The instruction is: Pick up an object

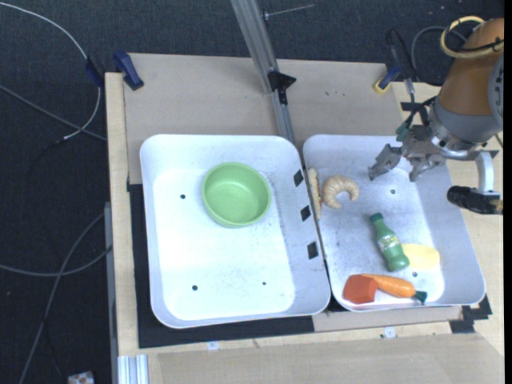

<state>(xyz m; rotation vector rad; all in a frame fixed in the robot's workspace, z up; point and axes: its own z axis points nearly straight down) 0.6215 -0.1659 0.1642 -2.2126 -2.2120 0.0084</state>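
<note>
Two white bins sit side by side on the bench point(200, 94), filling the middle of the frame. The left bin point(232, 294) takes up the centre-left and holds a green bowl point(236, 194) in its upper half, upright and open to the camera. The right bin point(352, 146) lies at the centre-right. From the upper right of the frame the arm point(472, 86) reaches in, grey with its orange band, and its gripper point(404, 165) hangs over the upper part of the right bin with the fingers spread apart and nothing between them.

Just to the lower left of the gripper, apart from it, a tan croissant point(338, 190) lies curled near the bin's left wall. Below that, toward the lower right, a small green bottle point(389, 243) lies on its side, tilted, and a pale yellow piece point(424, 256) rests just beside its lower end. Along the bin's bottom edge a carrot point(394, 286) lies across a red-orange block point(360, 290), touching it.
</note>
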